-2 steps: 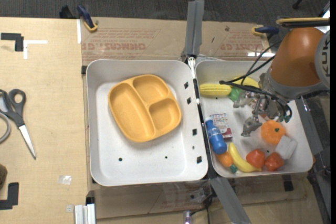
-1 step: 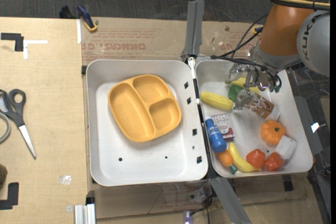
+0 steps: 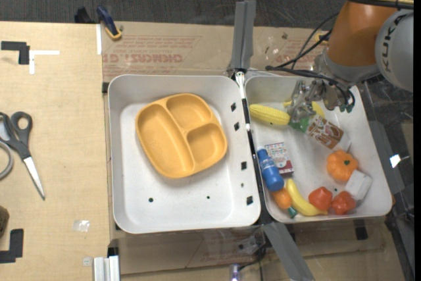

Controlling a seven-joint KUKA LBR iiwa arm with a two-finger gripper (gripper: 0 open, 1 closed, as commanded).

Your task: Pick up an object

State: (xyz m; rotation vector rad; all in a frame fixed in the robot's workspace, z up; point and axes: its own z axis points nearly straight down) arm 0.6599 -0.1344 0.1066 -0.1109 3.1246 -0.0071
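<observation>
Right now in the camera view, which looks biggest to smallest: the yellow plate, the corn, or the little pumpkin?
1. Yellow divided plate, clearly biggest.
2. Corn, longer than the pumpkin.
3. Orange pumpkin, smallest, though rounder, so it's close to the corn.

A yellow divided plate [image 3: 181, 135] is seen in a white bin [image 3: 125, 207]; yellow corn [image 3: 269, 115], an orange pumpkin [image 3: 341, 166], a blue bottle [image 3: 268, 170].

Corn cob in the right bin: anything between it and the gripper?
Nothing visible. The gripper hangs low in the right bin, close beside the corn cob's right end, with bare bin floor between them. A green item sits directly under the gripper, and a brown-and-white packet lies to its right, away from the cob.
</observation>
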